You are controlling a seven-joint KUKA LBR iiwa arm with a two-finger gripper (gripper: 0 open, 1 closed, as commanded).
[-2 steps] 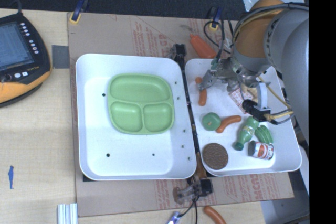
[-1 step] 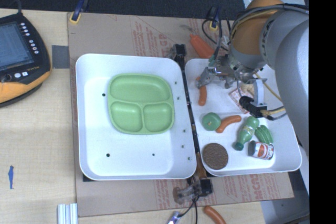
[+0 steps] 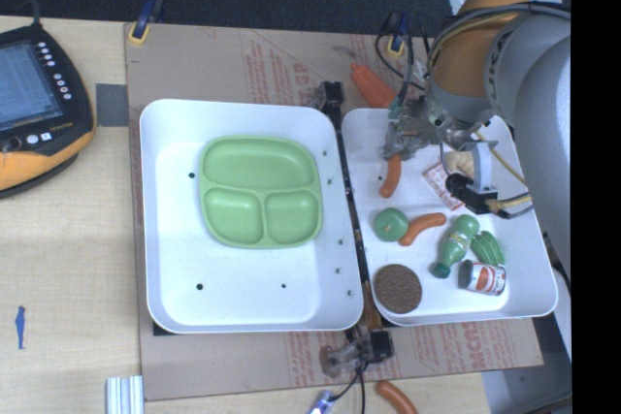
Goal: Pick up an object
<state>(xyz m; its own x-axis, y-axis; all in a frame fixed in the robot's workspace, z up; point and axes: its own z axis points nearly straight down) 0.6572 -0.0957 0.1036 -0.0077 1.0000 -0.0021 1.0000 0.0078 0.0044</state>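
My gripper hangs low over the far left part of the right bin. Its tip is just above the upper end of a small orange-red sausage that lies on the bin floor. Whether the sausage is touched, I cannot tell. Nearer the front lie a green apple, a second orange sausage, a green bottle, a red and white can and a brown round patty. A small printed packet lies to the right of the gripper.
The left bin holds a green divided plate. An orange carrot lies on the cardboard behind the right bin, and another orange piece in front. A teach pendant rests at far left. The arm body covers the right bin's far right side.
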